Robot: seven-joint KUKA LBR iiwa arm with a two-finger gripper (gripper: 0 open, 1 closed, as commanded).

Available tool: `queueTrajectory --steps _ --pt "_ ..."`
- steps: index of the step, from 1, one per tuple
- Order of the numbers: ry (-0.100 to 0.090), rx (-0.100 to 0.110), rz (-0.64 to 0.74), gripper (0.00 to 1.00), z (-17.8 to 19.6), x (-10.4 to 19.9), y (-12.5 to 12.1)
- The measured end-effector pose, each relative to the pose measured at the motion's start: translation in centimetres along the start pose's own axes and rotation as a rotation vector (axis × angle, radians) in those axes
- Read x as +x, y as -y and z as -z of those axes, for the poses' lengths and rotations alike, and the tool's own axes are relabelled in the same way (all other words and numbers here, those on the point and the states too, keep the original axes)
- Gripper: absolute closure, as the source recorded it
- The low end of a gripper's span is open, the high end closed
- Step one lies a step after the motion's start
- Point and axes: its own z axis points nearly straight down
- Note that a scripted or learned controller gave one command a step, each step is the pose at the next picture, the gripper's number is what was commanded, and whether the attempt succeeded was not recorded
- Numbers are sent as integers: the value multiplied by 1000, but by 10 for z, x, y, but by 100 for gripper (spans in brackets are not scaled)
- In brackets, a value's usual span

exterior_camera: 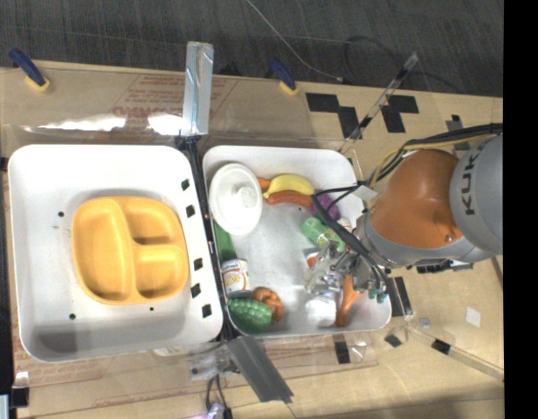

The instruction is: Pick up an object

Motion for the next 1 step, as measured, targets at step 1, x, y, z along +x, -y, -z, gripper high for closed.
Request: queueTrajectory --steps 1 --pt "2 1 -149 100 146 3 5"
